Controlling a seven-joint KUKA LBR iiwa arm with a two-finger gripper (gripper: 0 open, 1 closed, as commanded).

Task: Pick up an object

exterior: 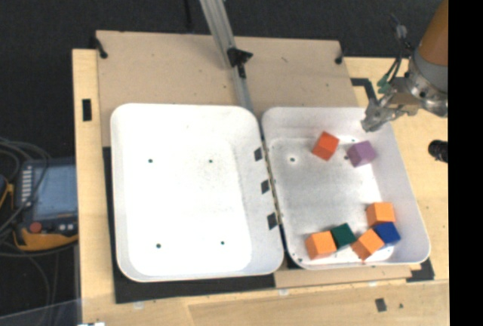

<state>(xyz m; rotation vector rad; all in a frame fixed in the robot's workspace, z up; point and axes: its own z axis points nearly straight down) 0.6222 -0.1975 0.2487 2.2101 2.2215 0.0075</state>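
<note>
Pincer [375, 119] is hanging at the far right rim of the right bin [411, 189], tips pointing down and slightly left. Can't tell if it is released or clenched, too small and blurred; nothing is showing in it.

Nearest thing to it: purple cube [362, 153], sitting just below the tips and slightly left, apart from them. Most likely the target, since the arm is reaching in from the right and this cube is first in its path. Orange cube [326, 145] is lying a bit further left of the pincer, near the purple one but not touching it, tilted on the bin floor.

Further off, well below the pincer along the bin's bottom edge, a cluster is bunching together: an orange cube by the right wall [381, 212], blue cube [386, 232] right under it, another orange cube [369, 243] touching the blue, green cube [343, 235] and one more orange cube [321, 244] beside it. Packed tight against the wall, so probably harder to grab; loose pair up top is looking like the easier pick.

Farthest from the pincer, well to its left, left bin [181, 189] is sitting beside the right one. A metal rail [215, 11] is running up from between the bins.

Task not yet done; pickup is looking like approach stage.
</note>
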